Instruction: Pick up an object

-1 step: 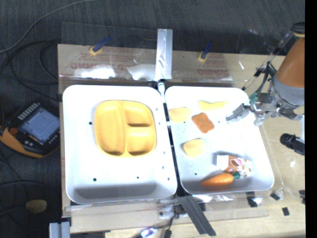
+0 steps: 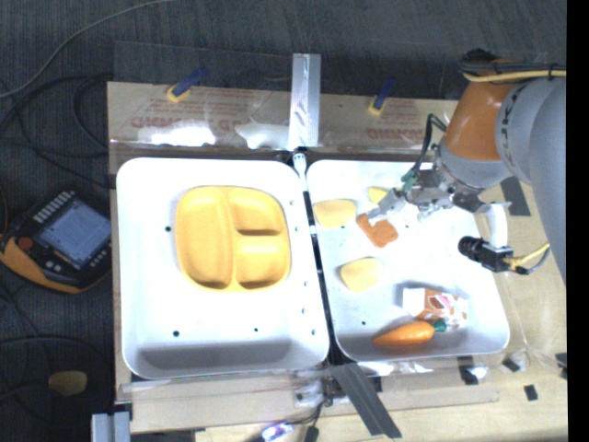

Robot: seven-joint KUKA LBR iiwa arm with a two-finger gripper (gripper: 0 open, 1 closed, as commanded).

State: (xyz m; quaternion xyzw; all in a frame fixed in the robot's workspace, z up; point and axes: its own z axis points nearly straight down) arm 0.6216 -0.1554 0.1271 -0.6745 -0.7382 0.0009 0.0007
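My gripper [image 2: 390,206] reaches into the right bin [image 2: 488,334] from the upper right, low over its back part. Its tip lies right beside an orange block [image 2: 379,233] and a small yellow piece [image 2: 376,194]; whether it touches either I cannot tell. A pale yellow piece [image 2: 333,212] lies to the left near the divider. Another pale yellow lump [image 2: 359,273] sits mid-bin. A small white and red carton [image 2: 436,305] and an orange carrot [image 2: 403,335] lie at the front of the bin.
The left bin [image 2: 147,339] holds a yellow divided plate [image 2: 232,236]. A metal rail [image 2: 306,99] stands behind the bins. The arm's grey body with its orange band [image 2: 479,122] hangs over the right bin's back right corner. A handheld pendant [image 2: 64,238] lies left of the bench.
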